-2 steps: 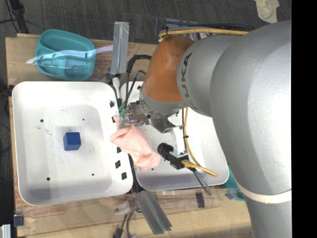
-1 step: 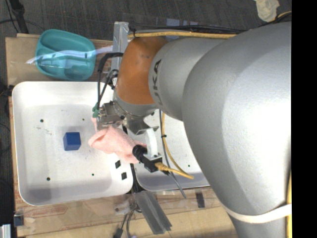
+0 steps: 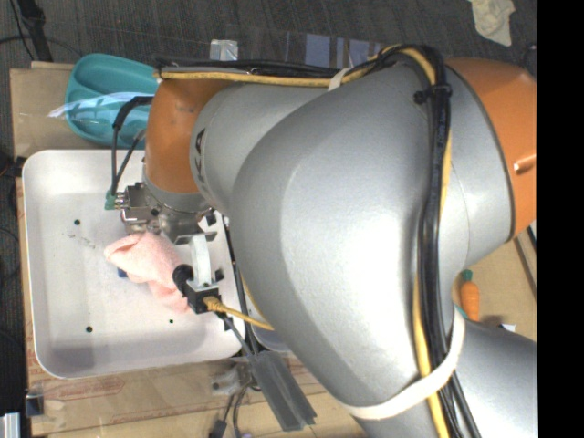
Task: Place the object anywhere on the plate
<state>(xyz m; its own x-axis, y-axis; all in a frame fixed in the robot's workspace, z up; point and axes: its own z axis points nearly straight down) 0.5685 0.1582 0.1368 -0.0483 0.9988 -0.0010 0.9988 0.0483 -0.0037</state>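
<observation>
A soft pink object (image 3: 146, 261) lies in the left white bin (image 3: 64, 245), near the bin's right side. My gripper (image 3: 162, 231) hangs right over the object's upper right part, under the orange wrist band (image 3: 173, 135). The wrist body hides the fingertips. The big grey arm (image 3: 365, 217) covers the right half of the view and whatever lies beneath it.
A teal container (image 3: 105, 89) with a bluish bag sits beyond the left bin's far edge. A small orange carrot-like item (image 3: 469, 299) lies at the right of the arm. A crumpled cloth (image 3: 490, 12) rests on the floor at top right.
</observation>
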